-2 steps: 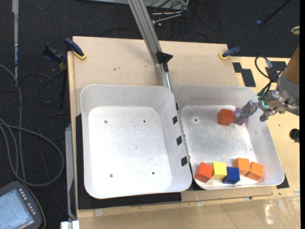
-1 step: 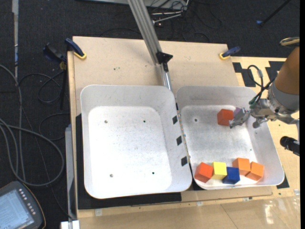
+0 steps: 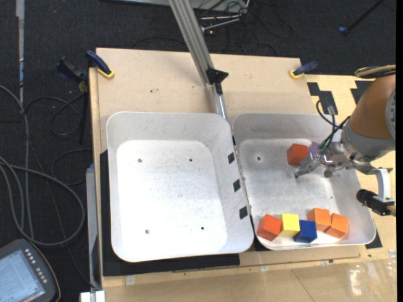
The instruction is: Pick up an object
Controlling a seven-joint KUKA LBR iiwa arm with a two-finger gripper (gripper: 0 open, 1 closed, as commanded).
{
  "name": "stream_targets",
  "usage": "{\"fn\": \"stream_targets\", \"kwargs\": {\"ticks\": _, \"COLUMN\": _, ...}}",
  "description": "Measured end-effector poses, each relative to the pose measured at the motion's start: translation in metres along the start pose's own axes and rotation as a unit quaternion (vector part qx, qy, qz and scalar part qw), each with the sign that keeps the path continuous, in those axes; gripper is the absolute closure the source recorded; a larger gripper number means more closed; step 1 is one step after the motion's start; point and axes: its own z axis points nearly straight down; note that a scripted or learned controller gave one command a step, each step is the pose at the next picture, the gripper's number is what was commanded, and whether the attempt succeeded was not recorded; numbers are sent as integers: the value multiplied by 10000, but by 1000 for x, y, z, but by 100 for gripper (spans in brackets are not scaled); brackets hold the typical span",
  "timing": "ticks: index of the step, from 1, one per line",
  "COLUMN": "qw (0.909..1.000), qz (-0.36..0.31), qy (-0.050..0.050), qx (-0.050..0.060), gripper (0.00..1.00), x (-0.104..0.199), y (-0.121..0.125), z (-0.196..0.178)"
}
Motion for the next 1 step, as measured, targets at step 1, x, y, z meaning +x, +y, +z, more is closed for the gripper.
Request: {"fn": "stream_targets", "kwargs": {"ticks": 1, "qw": 10000, "qz": -2, "qy": -7, "qx": -17, "gripper": 0, "x": 0, "y": 0, "z": 7}}
